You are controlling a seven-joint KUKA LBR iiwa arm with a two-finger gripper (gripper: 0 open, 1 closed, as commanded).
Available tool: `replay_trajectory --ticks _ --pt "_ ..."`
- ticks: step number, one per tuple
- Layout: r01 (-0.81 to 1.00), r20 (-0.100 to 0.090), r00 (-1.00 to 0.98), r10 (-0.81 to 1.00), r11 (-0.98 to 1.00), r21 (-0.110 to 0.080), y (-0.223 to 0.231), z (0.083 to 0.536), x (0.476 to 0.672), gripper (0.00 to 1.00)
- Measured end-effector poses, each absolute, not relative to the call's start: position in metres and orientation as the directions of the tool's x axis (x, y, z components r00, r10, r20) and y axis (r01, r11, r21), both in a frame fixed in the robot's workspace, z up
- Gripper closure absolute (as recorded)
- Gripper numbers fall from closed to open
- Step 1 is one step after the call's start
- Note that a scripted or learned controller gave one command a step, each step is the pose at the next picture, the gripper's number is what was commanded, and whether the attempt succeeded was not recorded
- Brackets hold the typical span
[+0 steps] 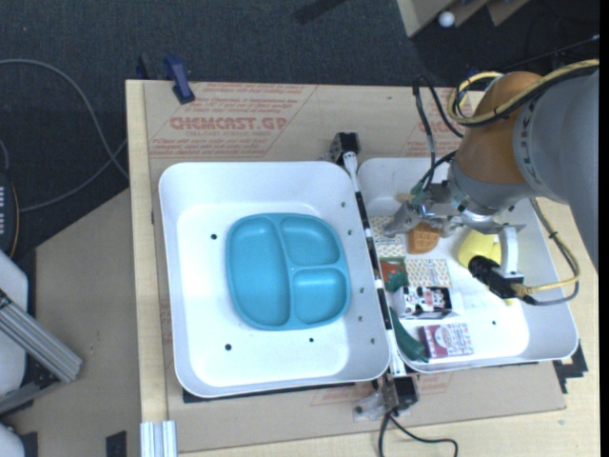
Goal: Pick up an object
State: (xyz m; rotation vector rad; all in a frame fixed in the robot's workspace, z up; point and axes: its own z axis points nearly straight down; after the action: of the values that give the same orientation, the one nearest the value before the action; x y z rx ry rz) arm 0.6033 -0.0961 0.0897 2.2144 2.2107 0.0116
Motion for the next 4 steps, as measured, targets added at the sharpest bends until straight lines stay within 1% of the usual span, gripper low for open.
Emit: replay_trajectory --ticks 1,2,3,4 --pt "1.000 -0.003 0.001 1.000 -0.001 0.016 -0.095 0.101 0.604 1.00" --pt "1.000 -0.003 0.001 1.000 -0.001 0.018 -0.095 0.111 0.605 1.00" --pt "1.000 -0.003 0.001 1.000 -0.001 0.017 -0.095 0.111 0.605 0.00" --pt "1.000 0.001 0.000 1.000 0.000 0.010 -0.096 0.089 0.599 0.00"
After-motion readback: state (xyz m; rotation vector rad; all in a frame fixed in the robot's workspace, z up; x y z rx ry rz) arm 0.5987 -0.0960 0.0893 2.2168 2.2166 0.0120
